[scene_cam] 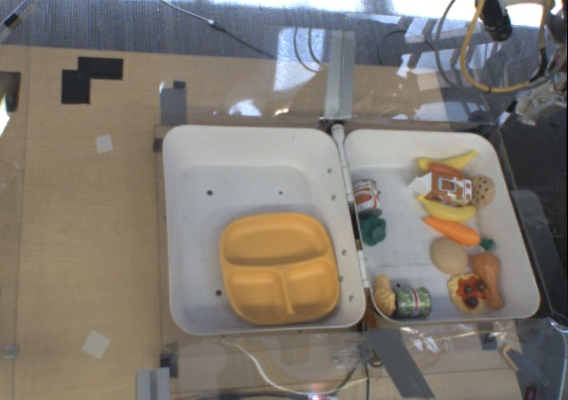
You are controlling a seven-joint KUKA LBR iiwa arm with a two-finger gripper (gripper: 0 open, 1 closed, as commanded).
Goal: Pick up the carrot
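- Where the right bin is taken as landmark, the carrot is seen lying inside it, towards its far-right side, between a banana and a potato.
- The gripper's state cannot be told.

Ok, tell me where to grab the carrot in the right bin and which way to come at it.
Take the carrot around its thick orange middle, coming straight down from above. It lies flat, slanted, its green top toward the bin's right wall, so close across its narrow width. Probably tight: a banana lies just above it and a tan round piece just below.
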